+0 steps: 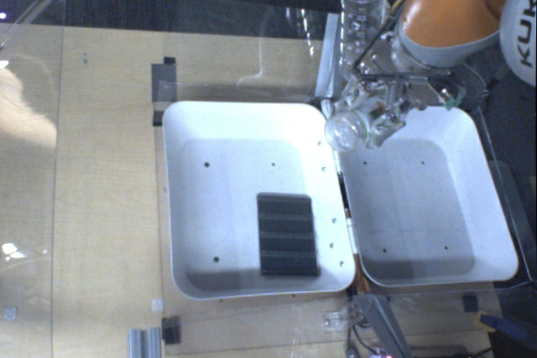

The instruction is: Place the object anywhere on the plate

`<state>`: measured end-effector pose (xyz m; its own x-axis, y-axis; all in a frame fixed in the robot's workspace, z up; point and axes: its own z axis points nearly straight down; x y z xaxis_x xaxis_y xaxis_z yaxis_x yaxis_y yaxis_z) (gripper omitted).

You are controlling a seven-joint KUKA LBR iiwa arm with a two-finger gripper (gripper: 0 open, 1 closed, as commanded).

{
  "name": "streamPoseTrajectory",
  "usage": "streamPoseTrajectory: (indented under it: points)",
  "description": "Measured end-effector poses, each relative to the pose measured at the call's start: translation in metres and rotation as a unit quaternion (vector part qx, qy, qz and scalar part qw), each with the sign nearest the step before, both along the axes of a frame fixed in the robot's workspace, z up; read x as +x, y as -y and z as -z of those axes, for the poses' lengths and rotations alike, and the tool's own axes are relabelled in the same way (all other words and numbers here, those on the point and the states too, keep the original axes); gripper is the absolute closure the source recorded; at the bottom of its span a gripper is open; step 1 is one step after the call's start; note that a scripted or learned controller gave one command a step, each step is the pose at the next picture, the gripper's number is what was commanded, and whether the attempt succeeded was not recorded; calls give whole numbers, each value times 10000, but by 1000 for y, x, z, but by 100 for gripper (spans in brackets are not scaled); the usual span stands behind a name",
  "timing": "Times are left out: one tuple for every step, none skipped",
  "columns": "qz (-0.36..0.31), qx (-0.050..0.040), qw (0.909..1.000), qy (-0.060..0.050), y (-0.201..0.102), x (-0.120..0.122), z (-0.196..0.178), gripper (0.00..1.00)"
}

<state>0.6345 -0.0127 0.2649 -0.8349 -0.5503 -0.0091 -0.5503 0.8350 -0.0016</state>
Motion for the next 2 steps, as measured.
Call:
streamPoseTrajectory:
  points:
    - [447, 6, 9990, -4, -16, 26, -39, 100]
    - [-852, -4, 9964, -23, -56, -43, -1, 100]
